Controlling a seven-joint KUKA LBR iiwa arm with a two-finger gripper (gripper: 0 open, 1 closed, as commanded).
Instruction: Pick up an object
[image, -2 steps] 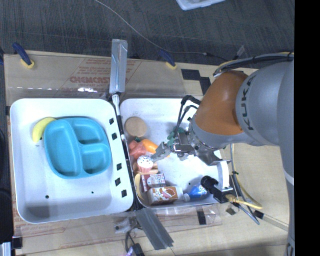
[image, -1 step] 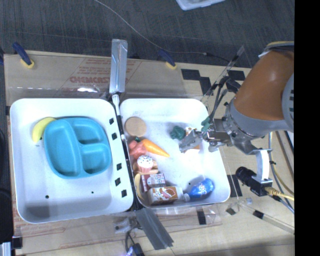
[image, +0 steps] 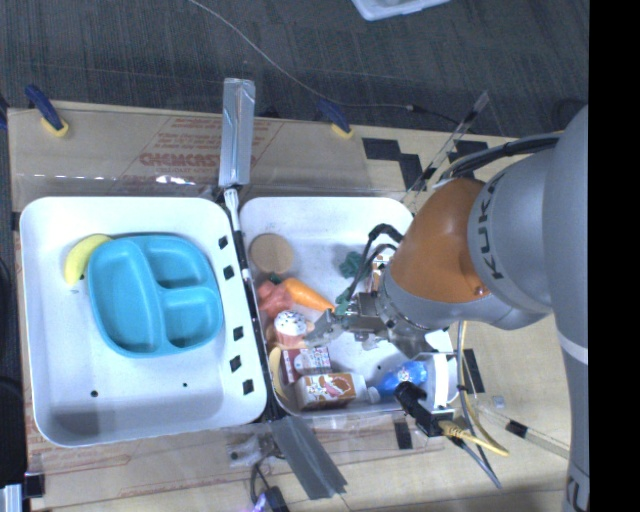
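Over the right bin (image: 320, 215), the arm (image: 500, 250) bends low, pincer (image: 335, 322) beside a carrot (image: 303, 293).

a dark grey carpet floor (image: 120, 45) fills the top of the frame, with a thin cable (image: 262, 60) trailing across it. below lies a pale wooden table (image: 300, 150) printed with red lettering at upper centre, and blue clamps (image: 46, 108) grip its upper edge.

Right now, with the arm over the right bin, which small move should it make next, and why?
Probably a short descent. The tool hangs over the cluster by the right bin's left wall, beside the orange carrot and the round white toy, with nothing visibly between its fingers.
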